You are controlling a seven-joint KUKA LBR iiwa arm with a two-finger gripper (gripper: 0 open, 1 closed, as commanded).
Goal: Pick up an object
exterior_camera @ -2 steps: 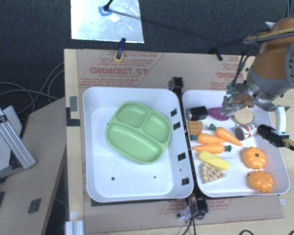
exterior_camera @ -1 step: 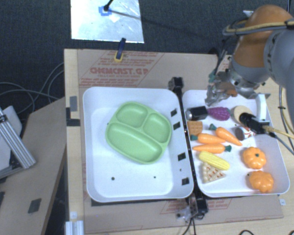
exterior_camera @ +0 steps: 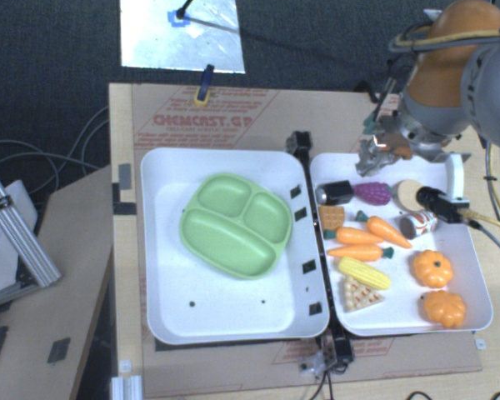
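Your right bin (exterior_camera: 483, 302) holds light, stiff, rather slick toy foods, from the two pumpkins (exterior_camera: 432, 269) down through the carrots (exterior_camera: 389, 231), best pinched across their narrow middles, to the purple piece (exterior_camera: 372, 193) nearest the gripper (exterior_camera: 372, 158), whose state I cannot tell.

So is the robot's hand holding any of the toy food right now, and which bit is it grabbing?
It cannot be told. The hand hovers over the back of the right bin, near the purple grapes, and nothing can be seen between its tips.
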